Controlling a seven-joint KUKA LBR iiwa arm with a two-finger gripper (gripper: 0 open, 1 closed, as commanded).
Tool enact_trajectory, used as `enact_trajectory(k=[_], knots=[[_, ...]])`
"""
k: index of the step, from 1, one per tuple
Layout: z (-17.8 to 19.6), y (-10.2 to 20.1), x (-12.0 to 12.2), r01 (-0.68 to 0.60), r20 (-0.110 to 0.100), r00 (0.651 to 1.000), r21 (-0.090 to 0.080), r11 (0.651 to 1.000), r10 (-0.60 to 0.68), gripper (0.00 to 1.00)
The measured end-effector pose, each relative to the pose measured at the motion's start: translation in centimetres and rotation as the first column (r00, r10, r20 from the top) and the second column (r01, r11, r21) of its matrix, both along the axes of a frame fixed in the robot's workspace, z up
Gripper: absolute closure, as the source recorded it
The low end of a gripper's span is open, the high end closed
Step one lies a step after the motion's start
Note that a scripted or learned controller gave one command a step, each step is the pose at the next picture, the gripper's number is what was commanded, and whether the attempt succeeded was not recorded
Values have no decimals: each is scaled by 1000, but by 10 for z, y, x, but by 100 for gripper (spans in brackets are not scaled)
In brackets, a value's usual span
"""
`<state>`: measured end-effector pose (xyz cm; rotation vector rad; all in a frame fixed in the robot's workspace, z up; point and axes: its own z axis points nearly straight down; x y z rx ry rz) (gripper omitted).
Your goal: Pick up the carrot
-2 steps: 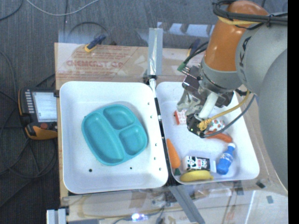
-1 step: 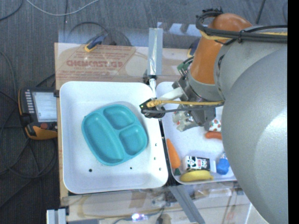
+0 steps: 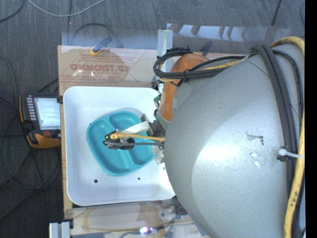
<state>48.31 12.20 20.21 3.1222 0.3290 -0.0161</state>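
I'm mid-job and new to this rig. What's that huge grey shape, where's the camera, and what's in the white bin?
The camera is fixed above the bench, looking down at a slant. The grey shape is the robot arm, reaching in from the right; the orange band sits above its wrist. Its jaws are over a blue divided plate lying in the white bin. I cannot tell whether they hold anything. Cardboard shows past the bin's far edge, and a handheld control pad sits on the floor to its left.
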Motion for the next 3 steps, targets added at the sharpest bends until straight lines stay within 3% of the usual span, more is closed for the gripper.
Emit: enact_trajectory(k=[1, 2, 3], knots=[[-24, 9, 46, -45, -2, 999, 0, 999, 45, 100], [-100, 14, 11, -356, 16, 934, 1, 934, 356, 100], [-82, 6, 3, -537, 12, 843, 1, 843, 537, 100]])
